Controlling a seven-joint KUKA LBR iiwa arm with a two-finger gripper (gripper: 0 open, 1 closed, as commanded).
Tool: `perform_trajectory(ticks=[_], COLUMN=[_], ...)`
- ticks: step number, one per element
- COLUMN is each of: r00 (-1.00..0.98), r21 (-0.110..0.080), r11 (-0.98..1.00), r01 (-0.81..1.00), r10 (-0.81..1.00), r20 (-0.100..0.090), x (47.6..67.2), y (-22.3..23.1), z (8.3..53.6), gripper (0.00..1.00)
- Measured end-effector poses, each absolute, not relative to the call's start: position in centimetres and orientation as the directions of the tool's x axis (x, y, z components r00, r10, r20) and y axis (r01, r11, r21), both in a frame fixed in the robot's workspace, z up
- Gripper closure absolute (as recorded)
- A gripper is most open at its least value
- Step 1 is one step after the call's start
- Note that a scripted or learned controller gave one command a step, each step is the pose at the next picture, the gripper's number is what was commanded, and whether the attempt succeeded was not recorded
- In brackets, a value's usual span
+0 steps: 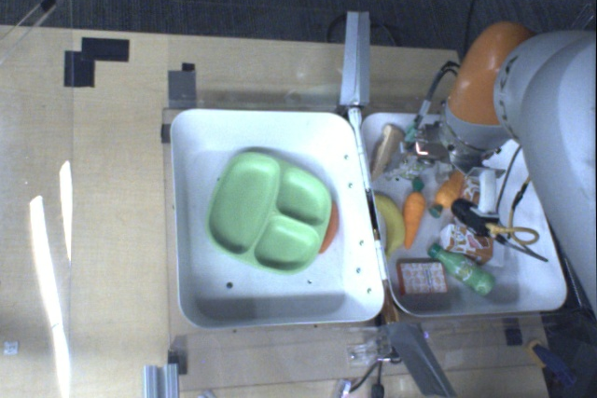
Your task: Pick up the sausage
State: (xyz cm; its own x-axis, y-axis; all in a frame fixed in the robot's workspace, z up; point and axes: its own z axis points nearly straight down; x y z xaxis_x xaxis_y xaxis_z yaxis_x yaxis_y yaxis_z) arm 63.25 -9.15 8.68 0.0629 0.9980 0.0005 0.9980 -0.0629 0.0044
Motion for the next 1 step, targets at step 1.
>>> perform_trajectory(ticks=[1], r00=[0.056], r21=[0.008], r11=[-0.056], r01=[0.998], r10=[0.998], r20=[0.0], x=[63.43], y=[-9.01], z=[9.73], gripper=[1.0])
